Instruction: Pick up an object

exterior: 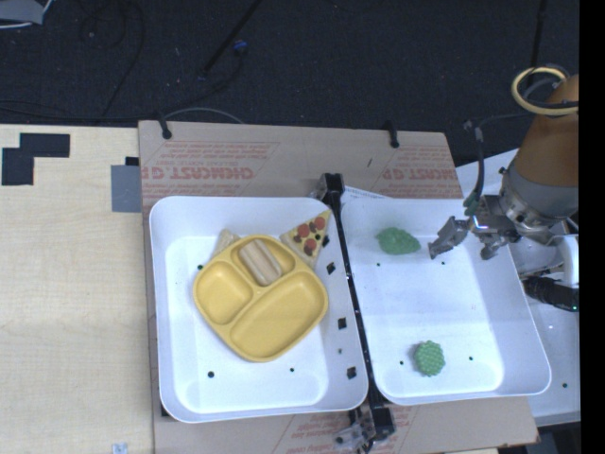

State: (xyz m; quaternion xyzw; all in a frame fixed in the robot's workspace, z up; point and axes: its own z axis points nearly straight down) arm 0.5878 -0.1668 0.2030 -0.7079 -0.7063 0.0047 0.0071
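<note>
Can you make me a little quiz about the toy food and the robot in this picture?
1. True or false: the yellow divided plate lies in the right bin.
2. Which thing lies closest to the gripper?
A. the leafy green toy
B. the bumpy green toy
C. the pizza slice toy
3. Fill in: the pizza slice toy lies at the plate's far edge, next to the black ____ between the two bins.

Key:
1. False, it lies in the left bin.
2. A
3. divider
</note>
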